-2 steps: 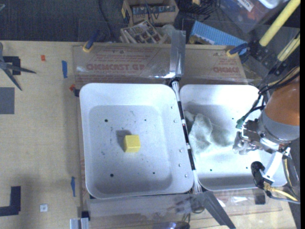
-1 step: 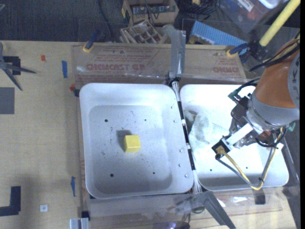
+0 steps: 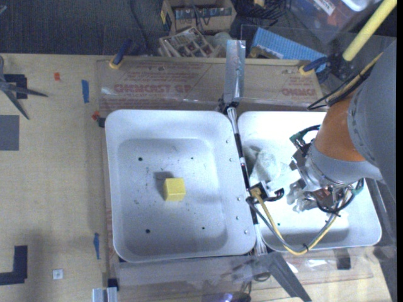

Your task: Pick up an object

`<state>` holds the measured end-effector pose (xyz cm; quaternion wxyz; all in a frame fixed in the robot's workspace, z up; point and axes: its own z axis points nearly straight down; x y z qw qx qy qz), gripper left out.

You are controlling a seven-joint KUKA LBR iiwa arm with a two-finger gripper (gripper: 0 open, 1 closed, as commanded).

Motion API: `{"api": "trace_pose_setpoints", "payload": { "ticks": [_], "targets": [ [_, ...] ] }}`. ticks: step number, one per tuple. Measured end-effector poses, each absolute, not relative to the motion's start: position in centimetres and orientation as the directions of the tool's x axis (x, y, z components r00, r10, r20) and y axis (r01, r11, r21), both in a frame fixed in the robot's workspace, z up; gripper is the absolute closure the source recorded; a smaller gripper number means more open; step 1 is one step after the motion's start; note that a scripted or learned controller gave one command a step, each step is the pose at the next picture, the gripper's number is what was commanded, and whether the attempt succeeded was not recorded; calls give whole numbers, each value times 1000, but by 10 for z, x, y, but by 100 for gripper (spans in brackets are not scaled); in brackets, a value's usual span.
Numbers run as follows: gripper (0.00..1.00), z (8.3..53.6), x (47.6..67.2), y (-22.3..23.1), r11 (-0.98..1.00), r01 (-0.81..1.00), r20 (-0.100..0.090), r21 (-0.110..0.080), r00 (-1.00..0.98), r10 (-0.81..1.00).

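A small yellow cube (image 3: pixel 174 189) lies near the middle of the left bin (image 3: pixel 126 137). A pale, crumpled whitish object (image 3: pixel 267 163) rests in the right bin (image 3: pixel 277 128), close to its left wall. My gripper (image 3: pixel 305 197) hangs low over the right bin, just right of the whitish object and below the arm's orange band (image 3: pixel 337 137). The wrist and its cables hide the gripper's tip. Nothing can be seen held in it.
A yellow and black cable (image 3: pixel 277 222) loops from the wrist across the front of the right bin. The ridge between the bins (image 3: pixel 239 162) stands left of the gripper. Boxes and clutter lie behind the bench at the back.
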<state>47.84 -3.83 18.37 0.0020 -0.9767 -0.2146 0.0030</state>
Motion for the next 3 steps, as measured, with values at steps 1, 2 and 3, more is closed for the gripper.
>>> {"api": "trace_pose_setpoints", "payload": {
  "ticks": [1, 2, 3],
  "targets": [
    [100, 264, 546, 4, -976, 219, -1, 0, 976, 219],
    [100, 367, 551, 58, -975, 224, 3, 1, 975, 224],
    [100, 432, 497, 136, -941, 338, 3, 2, 941, 338]
  ]
}}
